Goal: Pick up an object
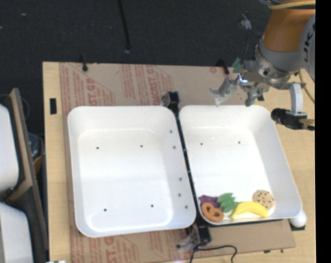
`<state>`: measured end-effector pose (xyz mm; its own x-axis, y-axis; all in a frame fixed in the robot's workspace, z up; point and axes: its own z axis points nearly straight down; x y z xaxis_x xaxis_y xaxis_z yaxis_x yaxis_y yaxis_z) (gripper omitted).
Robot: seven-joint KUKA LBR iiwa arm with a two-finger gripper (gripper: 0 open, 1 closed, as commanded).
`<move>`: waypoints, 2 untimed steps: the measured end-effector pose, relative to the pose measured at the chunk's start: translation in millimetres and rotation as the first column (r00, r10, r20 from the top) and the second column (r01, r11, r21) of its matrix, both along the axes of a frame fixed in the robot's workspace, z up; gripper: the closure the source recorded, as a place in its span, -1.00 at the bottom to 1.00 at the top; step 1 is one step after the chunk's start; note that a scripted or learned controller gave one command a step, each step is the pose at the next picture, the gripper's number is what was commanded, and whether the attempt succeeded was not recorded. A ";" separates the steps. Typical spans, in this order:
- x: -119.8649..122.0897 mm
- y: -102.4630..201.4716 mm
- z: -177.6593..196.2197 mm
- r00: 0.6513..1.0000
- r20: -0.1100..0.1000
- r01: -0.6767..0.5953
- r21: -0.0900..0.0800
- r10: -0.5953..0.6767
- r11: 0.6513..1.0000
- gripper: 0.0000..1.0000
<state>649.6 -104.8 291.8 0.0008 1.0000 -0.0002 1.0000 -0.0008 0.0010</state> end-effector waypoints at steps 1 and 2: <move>39.2 14.9 -45.8 1.000 -0.004 -0.002 0.000 0.002 1.000 -1.00; 6.7 -14.6 -142.3 1.000 -0.009 0.003 0.000 -0.003 1.000 -1.00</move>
